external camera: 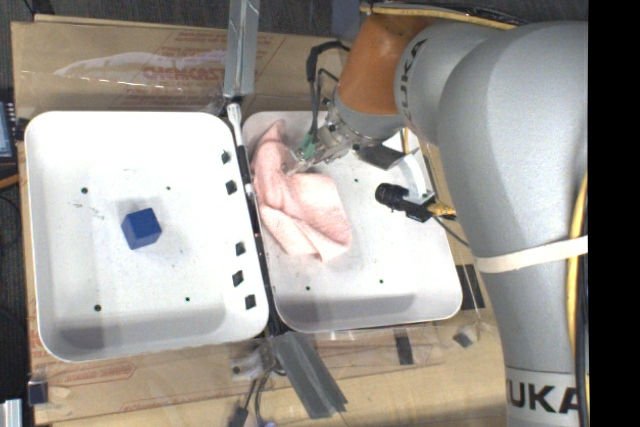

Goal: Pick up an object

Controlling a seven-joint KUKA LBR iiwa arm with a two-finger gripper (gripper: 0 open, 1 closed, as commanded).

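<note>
A crumpled pink cloth [302, 207] lies in the left half of the right bin [400, 285], against the wall it shares with the other bin. My gripper [306, 152] is down at the cloth's upper edge, near the bin's back left corner, and appears to touch the fabric. The wrist with its orange band [372, 75] stands right above it and hides much of the gripper. A small blue cube [141, 227] sits alone in the left bin [60, 165], left of centre, far from the gripper.
The grey arm [510, 175] covers the right side of the right bin and the bench beyond it. A black fitting with a yellow tip [402, 200] hangs over that bin's middle. A metal divider [240, 55] runs between the bins at the back.
</note>
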